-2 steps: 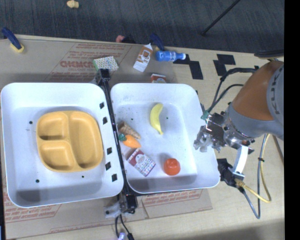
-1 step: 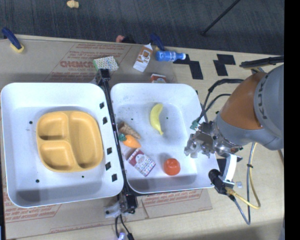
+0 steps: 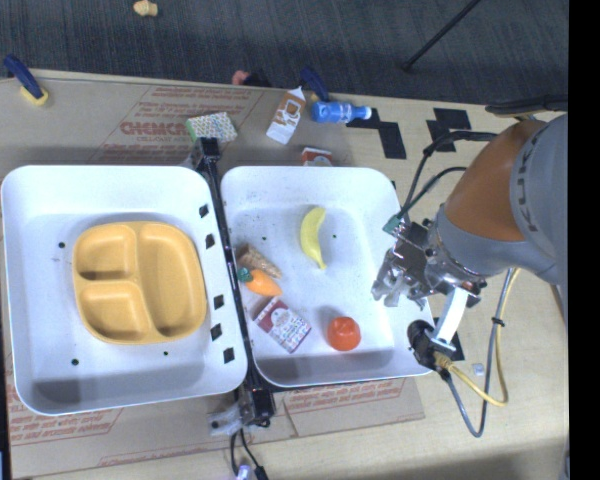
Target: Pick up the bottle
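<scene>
Your jaws [image 3: 395,286] hang over the right bin's [image 3: 380,183] edge, their state unclear. Reach for the blue bottle [image 3: 338,113] lying on the bench [image 3: 450,428] beyond it.

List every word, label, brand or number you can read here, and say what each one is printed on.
Red print on the cardboard sheet behind the left bin: large letters, too blurred to read for certain.
Red print on the cardboard at the front edge: too small.
Carton behind the right bin: label unreadable.
Blue bottle: no legible label.
Red-and-white packet in the right bin: print too small.
</scene>
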Controlling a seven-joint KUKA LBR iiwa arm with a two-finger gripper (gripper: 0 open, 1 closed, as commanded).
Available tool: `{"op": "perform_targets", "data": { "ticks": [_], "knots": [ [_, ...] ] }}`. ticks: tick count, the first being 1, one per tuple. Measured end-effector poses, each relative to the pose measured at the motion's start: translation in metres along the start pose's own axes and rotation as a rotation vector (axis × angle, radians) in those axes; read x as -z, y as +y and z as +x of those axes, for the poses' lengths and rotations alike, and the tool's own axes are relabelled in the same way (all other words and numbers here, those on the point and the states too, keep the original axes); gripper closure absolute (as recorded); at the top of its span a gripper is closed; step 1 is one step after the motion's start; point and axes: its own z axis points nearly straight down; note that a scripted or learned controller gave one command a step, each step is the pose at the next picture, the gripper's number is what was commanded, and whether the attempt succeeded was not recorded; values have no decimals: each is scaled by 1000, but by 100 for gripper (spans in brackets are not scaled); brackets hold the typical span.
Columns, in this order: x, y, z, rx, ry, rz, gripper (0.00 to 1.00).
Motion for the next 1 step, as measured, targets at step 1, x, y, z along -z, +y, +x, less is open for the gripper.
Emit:
{"op": "perform_targets", "data": {
  "ticks": [1],
  "knots": [
    [5, -12, 18, 64, 1, 2, 100]
  ]
}}
